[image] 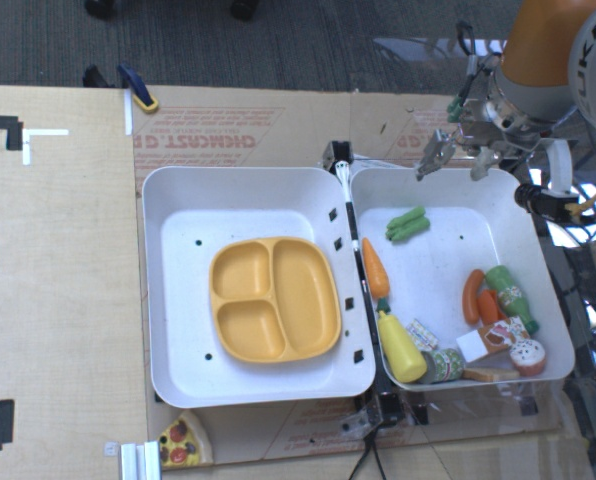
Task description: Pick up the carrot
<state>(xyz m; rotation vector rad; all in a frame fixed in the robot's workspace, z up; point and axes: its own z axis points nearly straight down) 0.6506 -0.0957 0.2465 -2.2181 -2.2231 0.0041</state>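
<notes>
The carrot (375,270), orange with a green tip at its lower end, lies along the left wall of the right bin (448,193). My gripper (456,160) hangs above the bin's far rim, well up and to the right of the carrot. Its two fingers are spread apart with nothing between them. The grey arm with its orange band reaches in from the upper right.
The left bin (168,268) holds a yellow three-part plate (275,298). In the right bin lie green bean pods (408,224), a yellow bottle (399,348), a red sausage (472,296), a green bottle (509,296) and several small items at the near right corner. A pizza toy (181,442) lies on the bench.
</notes>
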